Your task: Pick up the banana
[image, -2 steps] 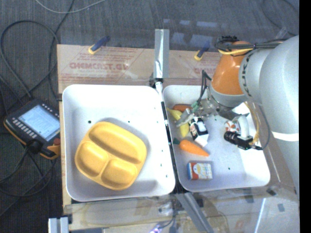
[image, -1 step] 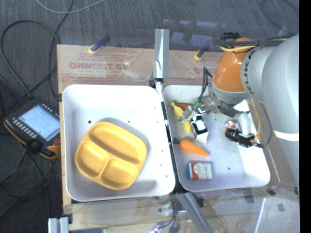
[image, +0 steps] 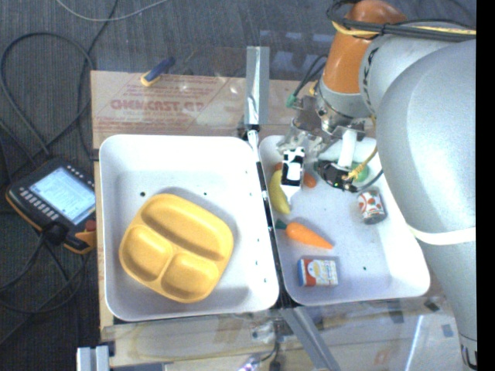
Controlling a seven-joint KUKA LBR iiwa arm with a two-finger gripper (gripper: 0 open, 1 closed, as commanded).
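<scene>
The yellow banana [image: 278,194] lies along the left wall of the right bin [image: 402,273], its length running toward the far side. My gripper [image: 292,165] hangs low over the far left part of that bin, just above and to the right of the banana's far end. Nothing shows between the gripper and the banana that tells me they touch.
The right bin also holds an orange carrot [image: 308,235], a small carton [image: 318,271], a small can [image: 372,205] and a small orange piece [image: 310,181]. A yellow divided tray [image: 177,245] lies in the left bin [image: 116,176]. A teach pendant [image: 54,195] sits left of the bench.
</scene>
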